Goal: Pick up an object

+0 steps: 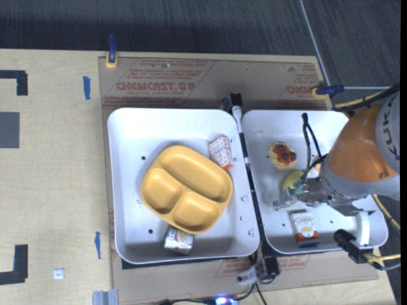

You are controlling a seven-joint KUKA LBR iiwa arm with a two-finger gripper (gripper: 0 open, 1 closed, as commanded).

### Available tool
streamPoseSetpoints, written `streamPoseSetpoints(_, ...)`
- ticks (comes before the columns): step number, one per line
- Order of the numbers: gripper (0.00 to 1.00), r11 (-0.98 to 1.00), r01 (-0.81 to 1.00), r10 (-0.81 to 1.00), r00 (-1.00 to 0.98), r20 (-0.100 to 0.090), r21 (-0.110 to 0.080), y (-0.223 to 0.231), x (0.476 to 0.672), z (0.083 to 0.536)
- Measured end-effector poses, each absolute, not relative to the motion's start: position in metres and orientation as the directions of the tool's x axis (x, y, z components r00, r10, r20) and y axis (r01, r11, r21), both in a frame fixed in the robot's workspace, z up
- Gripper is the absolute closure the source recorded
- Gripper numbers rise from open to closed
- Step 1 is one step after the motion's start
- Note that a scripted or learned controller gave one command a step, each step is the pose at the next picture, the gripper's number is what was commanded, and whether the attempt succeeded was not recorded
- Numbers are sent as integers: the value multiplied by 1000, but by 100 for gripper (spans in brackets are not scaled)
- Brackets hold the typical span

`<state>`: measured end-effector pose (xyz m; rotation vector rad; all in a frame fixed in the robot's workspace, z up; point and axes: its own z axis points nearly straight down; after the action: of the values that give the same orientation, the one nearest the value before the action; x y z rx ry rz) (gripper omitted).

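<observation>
jaw state cannot be determined: the gripper (304,192) sits low in the right bin (267,230), touching or just above a yellow-green object (292,181). from frame left: the left bin (124,170) holds a yellow sectioned tray (186,187), a red-and-white packet (220,151) and a small carton (179,241). the right bin holds a small pizza-like piece (283,154) and a white-and-orange carton (304,226).

You see the arm (365,151) as a round grey body with a wide orange band. A black cable runs along it. At its end sits a metal gripper (299,192), silver and grey.
</observation>
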<state>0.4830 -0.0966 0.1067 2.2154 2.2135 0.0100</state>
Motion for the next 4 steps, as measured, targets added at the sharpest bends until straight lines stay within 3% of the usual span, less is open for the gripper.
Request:
streamPoseSetpoints(1,0,0,1000,1000,0,1,1,-94,480,86)
streamPoseSetpoints(2,100,-1,1000,1000,1,-2,8,-94,482,97)
streamPoseSetpoints(3,0,-1,1000,1000,1,-2,8,-94,482,97)
streamPoseSetpoints(4,0,0,1000,1000,0,0,1,-92,480,86)
